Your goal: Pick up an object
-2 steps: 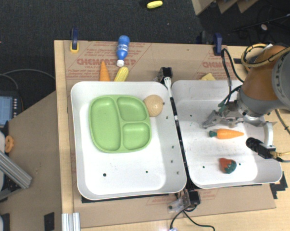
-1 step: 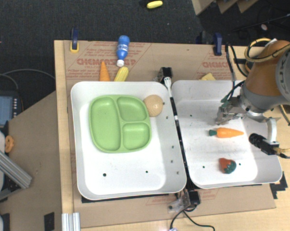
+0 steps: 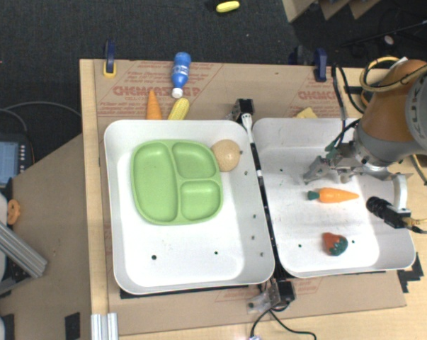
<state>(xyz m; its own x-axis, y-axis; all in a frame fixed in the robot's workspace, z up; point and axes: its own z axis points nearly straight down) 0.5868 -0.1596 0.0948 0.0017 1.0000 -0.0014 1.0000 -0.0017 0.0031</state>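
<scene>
An orange toy carrot (image 3: 335, 195) with a green stem end lies across the middle of the right bin (image 3: 298, 147). My gripper (image 3: 332, 176) hovers just behind it, at the end of the grey arm with the orange band (image 3: 390, 115). Its two metal fingers (image 3: 314, 172) are spread, with nothing between them. They look close to the carrot's far side, but I cannot tell whether they touch it. A small red and green strawberry-like toy (image 3: 334, 244) sits nearer the bin's front edge.
The left bin (image 3: 178, 261) holds a green divided plate (image 3: 176, 181) and a tan ball (image 3: 226, 154). Behind the bins on the cardboard lie a blue bottle (image 3: 180, 73), a second carrot (image 3: 153, 105) and a yellow corn piece (image 3: 178, 108). A black fitting (image 3: 385, 212) sticks out near the right bin's right side.
</scene>
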